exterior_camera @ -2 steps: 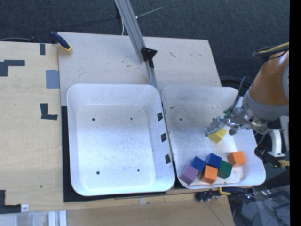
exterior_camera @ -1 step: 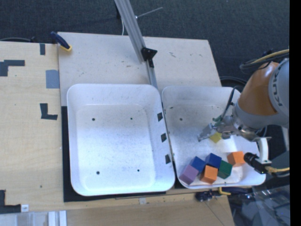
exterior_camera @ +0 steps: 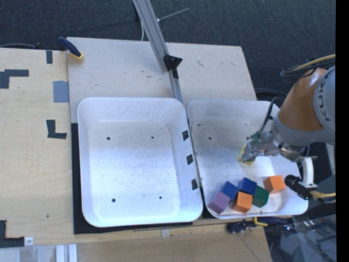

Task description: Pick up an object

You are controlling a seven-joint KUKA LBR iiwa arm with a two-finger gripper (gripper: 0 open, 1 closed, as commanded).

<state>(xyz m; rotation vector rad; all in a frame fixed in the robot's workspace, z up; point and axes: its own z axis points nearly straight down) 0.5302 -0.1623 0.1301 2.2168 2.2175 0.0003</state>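
Still, gripper point(exterior_camera: 250, 153) hovered in right bin point(exterior_camera: 218, 113), above the cluster of blocks point(exterior_camera: 245, 194); couldn't tell its state. Risk: blocks packed tight, grab could slip.

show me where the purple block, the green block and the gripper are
purple block point(exterior_camera: 219, 201), camera view, on its top face.
green block point(exterior_camera: 260, 196), camera view, on its top face.
gripper point(exterior_camera: 249, 153), camera view, at its tip above the right bin's floor.

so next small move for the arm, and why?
Probably shift the end effector toward the near corner of the right bin: the blocks, like the blue one and orange one, cluster there, while it sits over bare floor.
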